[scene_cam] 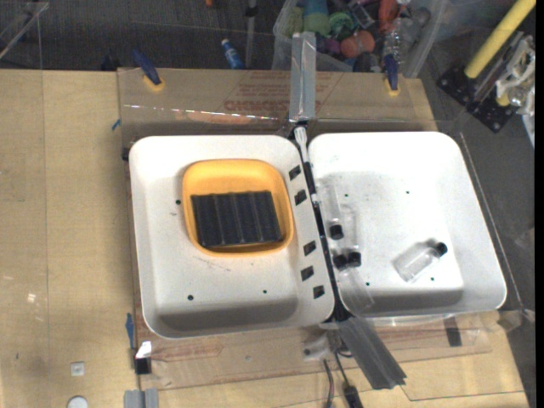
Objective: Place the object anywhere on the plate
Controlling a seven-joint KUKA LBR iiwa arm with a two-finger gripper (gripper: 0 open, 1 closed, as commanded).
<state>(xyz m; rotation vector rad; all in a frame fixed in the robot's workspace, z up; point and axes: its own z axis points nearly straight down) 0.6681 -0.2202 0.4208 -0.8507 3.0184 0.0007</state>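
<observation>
Firstly, hard to make out: near the inner wall of the right bin (442, 164) lie some clear pieces with black parts (340, 243). They are see-through against the white floor, so I cannot tell if it is one thing or several.
Cut off: a clear box of colourful toys (357, 11) behind the bench is cut by the top edge, and a yellow tube (503, 25) is cut by the top right corner.
Claw: I cannot tell how far open it is, or whether it has hold of anything.
Left bin (153, 245): it holds a yellow plate (197, 178), a little behind the middle of the floor.
Plate: a black ribbed block (236, 219) lies flat on it, on the front half, inside the rim.
Right bin: a small clear bottle (416, 261) with a black cap lies on its side towards the front right, well apart from the clear pieces.
Between the bins: the two inner walls touch, and a row of small black marks (303, 221) runs along them.
</observation>
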